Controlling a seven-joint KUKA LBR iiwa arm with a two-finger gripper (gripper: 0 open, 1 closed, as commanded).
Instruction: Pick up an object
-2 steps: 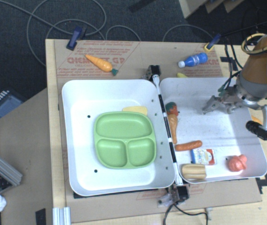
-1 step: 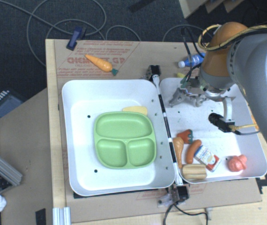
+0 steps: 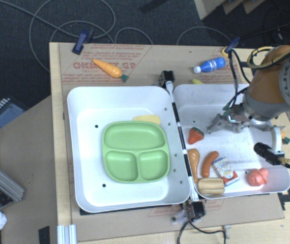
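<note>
Since the task names no particular object, the pick turns on what lies closest below the gripper (image 3: 228, 122), and that looks to be the strawberry (image 3: 196, 134), just beside and to the lower left of it in the camera view, apart from the fingertips. Nearest the camera, along the right bin's (image 3: 277, 186) front wall, lie a bun-like bread piece (image 3: 210, 186), tan and rounded, a small printed packet (image 3: 224, 169), flat and glossy, and a pink lumpy toy (image 3: 257, 177) at the right corner. Just behind them two sausage shapes, one pale orange (image 3: 193, 161) and one darker (image 3: 209, 162), stand with long axes running roughly front to back, smooth and plastic-looking. The left bin (image 3: 84, 187) bears a green three-compartment tray (image 3: 135, 151), matte and rounded, with a yellow piece (image 3: 146, 119) behind it. Farther in, the gripper hangs low in the right bin with its metal fingers spread wide and nothing between them. Beyond the bins, on the bench (image 3: 140, 57), rest a toy carrot (image 3: 109, 68) and a blue-and-white bottle (image 3: 210, 65) lying on its side.
</note>
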